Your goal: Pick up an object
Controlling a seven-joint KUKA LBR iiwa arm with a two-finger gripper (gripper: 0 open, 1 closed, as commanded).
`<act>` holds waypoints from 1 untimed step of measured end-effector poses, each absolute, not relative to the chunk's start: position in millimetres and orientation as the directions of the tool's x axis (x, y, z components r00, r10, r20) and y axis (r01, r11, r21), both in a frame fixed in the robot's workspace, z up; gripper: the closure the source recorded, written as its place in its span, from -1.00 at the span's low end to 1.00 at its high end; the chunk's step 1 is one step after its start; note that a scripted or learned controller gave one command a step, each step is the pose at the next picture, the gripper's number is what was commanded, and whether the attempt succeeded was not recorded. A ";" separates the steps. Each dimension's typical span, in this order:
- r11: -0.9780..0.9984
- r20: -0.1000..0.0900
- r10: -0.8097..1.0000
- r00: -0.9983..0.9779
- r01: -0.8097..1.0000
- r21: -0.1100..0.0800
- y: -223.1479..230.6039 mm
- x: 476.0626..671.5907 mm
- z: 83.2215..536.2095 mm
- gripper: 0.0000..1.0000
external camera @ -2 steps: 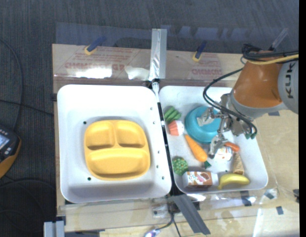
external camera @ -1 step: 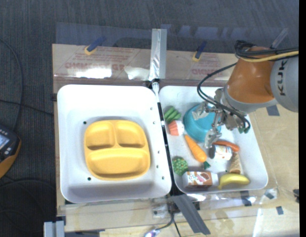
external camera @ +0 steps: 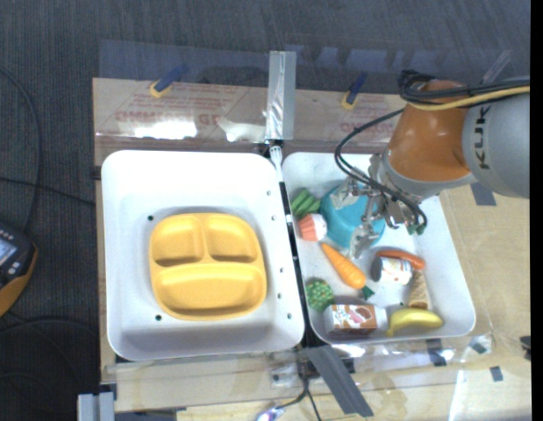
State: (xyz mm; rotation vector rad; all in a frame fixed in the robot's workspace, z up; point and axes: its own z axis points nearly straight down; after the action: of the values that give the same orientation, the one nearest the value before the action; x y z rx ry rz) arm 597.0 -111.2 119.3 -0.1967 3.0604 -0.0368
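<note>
The grey arm with the orange band is reaching in from the right over the right-hand shallow white bin, and its tool is hanging low above the bin's upper middle, right over a teal-blue rounded plastic object. Whether the tool is spread or pressed together cannot be told from this slanted view, because cables and metal parts are crowding the tip. That teal piece is lying nearest the tip, so it is probably the thing being gone for; around it are lying an orange toy carrot, a red-and-white rounded toy, a green leafy toy, a small green broccoli-like toy, a red-and-white small carton, a brown-labelled packet and a yellow toy banana. To do this well, the tool should be coming straight down with the teal piece centred, keeping clear of the carrot just beside it, and closing only once low enough to catch the sides. The left white bin is carrying a yellow compartment tray, well apart from the action.
</note>
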 end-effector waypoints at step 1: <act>0.991 -0.022 -0.135 -0.991 -0.135 -0.007 -101.2 537.7 91.6 -1.00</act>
State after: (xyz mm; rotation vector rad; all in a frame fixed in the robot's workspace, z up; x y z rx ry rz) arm 537.7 -101.2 91.6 -0.2115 3.1124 -0.0078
